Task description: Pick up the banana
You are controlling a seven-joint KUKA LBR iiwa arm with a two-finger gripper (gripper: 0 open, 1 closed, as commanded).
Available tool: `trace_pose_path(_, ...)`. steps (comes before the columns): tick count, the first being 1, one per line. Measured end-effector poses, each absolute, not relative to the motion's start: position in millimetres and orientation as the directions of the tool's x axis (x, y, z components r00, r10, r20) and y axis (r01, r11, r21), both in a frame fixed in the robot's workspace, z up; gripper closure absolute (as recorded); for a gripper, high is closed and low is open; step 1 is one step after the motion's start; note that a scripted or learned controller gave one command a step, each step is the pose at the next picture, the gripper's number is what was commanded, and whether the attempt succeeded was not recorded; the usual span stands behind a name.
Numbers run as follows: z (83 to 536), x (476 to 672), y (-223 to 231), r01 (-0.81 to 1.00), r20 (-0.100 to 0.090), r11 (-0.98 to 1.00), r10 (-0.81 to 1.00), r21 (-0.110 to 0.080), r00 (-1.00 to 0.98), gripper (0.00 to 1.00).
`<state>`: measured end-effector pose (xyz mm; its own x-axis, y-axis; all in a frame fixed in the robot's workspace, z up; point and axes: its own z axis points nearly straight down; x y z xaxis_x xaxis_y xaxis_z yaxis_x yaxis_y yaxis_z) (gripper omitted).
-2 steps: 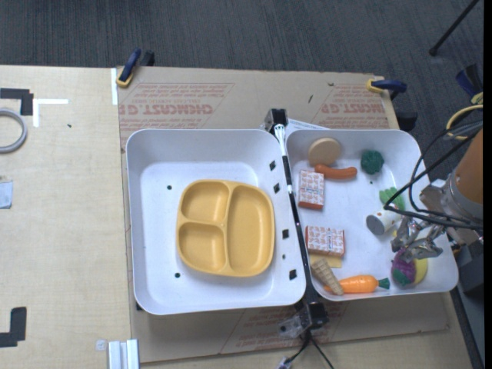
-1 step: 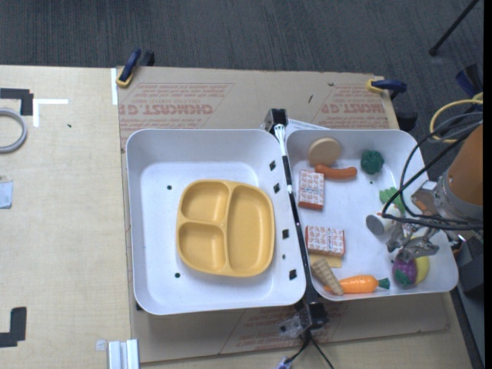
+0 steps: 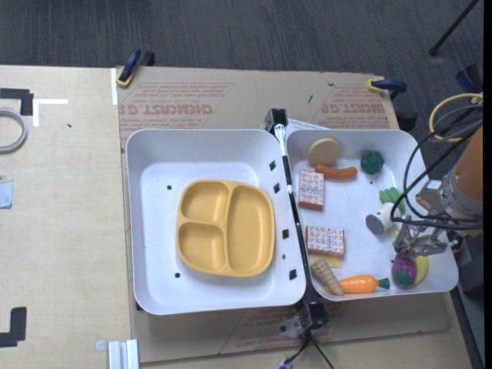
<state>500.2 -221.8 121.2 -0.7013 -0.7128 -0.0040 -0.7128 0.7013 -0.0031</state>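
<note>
We see the banana (image 3: 420,270) as a small yellow sliver in the right bin's (image 3: 350,214) near right corner, mostly covered by purple grapes (image 3: 403,270) that press against its left side. The pincer (image 3: 415,242) hangs just above both, at the end of the arm (image 3: 467,183) reaching in from the right among black cables; whether its jaws are open or closed we cannot tell, and nothing shows between them.

Left of the grapes, along the bin's near wall, lie a carrot (image 3: 359,284) and a tan cone (image 3: 326,276). Two red-and-white boxes (image 3: 324,241) sit toward the bin's left side, one behind the other. A white cup (image 3: 377,221) lies on its side near the pincer, with a green piece (image 3: 392,197) just behind it. At the far end are a tan disc (image 3: 325,151), an orange sausage (image 3: 338,172) and a dark green broccoli (image 3: 372,161).

The left bin (image 3: 150,229) holds a yellow divided plate (image 3: 227,227). Both bins rest on cardboard (image 3: 200,102) on the worktop (image 3: 61,229).
</note>
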Motion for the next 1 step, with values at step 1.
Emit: trace_pose_path(1,129.0,564.4,-221.3,-0.892,-0.004,0.451,-0.892,-0.003,-0.451,1.00)
